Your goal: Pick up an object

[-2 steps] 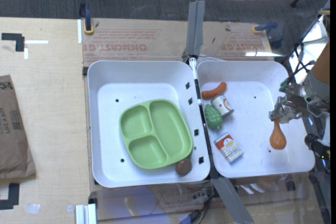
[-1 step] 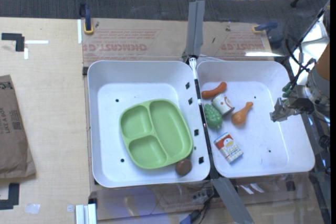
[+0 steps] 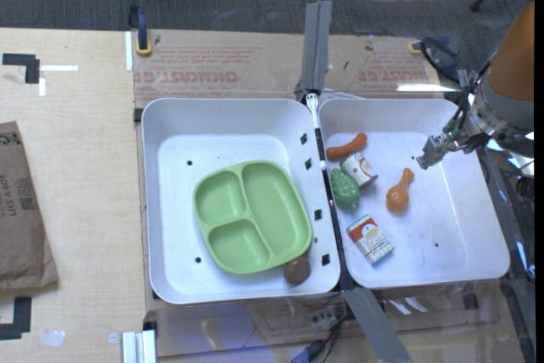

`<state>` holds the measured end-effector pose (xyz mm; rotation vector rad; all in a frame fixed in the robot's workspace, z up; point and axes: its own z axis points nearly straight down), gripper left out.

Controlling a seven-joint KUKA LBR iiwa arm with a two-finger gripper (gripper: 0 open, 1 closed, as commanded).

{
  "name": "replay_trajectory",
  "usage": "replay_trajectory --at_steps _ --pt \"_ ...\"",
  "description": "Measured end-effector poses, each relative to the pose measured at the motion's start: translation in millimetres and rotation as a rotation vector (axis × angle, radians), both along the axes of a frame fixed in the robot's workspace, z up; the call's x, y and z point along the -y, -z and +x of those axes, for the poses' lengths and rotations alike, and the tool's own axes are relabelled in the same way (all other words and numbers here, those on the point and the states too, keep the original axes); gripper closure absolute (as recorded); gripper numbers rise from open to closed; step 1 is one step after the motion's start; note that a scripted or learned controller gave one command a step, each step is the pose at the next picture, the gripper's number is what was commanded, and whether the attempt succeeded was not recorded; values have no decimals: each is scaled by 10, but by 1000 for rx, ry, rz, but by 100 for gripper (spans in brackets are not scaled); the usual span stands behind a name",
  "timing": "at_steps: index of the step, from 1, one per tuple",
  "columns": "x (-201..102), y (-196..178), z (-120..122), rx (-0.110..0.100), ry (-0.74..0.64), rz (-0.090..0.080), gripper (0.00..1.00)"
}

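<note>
**Gripper above the right bin's far right side**

While the arm reaches in from the right, I see its gripper over the right bin, and I cannot tell how its fingers stand. An orange drumstick toy lies near it to the left. Further left are a sausage, a small can, a green toy and a carton. The left bin holds a green divided plate and a brown lump.

Lime green divided plate sitting in a white bin, orange drumstick, red-and-white carton, brown paper bag.
</note>
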<state>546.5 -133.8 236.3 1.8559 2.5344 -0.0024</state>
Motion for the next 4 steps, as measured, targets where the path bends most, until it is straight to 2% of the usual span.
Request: replay_trajectory --at_steps 1,2,3,4 --pt "2 0 0 0 0 0 0" --pt "297 1442 -73 3 -140 1 0" --pt "86 1448 -6 1 -20 1 0" --pt "97 1361 -7 1 -16 0 100"
